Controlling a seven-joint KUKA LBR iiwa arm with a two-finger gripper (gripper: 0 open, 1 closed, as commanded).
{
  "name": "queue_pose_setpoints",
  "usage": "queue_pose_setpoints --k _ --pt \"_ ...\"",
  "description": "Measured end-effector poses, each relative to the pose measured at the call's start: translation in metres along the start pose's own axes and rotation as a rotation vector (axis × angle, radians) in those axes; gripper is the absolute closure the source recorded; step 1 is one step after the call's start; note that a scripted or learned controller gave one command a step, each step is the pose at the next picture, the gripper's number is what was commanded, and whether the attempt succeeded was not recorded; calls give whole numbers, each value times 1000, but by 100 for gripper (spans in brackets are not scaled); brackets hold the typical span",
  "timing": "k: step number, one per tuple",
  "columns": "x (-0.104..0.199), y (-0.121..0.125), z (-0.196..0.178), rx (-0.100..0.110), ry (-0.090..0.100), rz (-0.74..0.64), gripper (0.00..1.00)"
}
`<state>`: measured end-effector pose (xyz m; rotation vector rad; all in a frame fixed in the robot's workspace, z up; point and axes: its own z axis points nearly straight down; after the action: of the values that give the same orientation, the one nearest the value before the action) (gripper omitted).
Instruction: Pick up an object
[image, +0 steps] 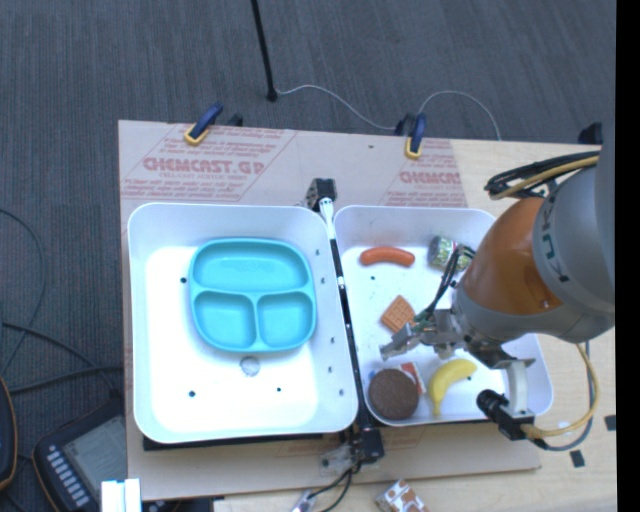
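The right bin (520, 395) holds an orange sausage (387, 256), a tan waffle-like square (397, 314), a round dark brown patty (392, 395), a yellow banana (450, 380) and a small green and white item (443, 250). My gripper (401, 359) reaches in from the right and hangs low over the bin's middle, just above the patty's upper edge and left of the banana. It looks open, with one grey finger (396, 346) pointing left and nothing between its fingers. The arm's orange band and grey wrist hide the bin's right part.
The left bin (165, 390) carries a blue divided plate (253, 296) and a small clear object (250, 367) in front of it. A ridge (340, 300) separates the two bins. Cables run along the bench's right side.
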<state>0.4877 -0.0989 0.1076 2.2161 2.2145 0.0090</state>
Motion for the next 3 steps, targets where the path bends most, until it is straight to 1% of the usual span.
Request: queue_pose_setpoints --k 1,2,3 --pt "4 -3 20 5 -2 1 0" --pt "3 -2 9 3 -1 1 100" --pt "4 -2 10 3 -1 1 0"
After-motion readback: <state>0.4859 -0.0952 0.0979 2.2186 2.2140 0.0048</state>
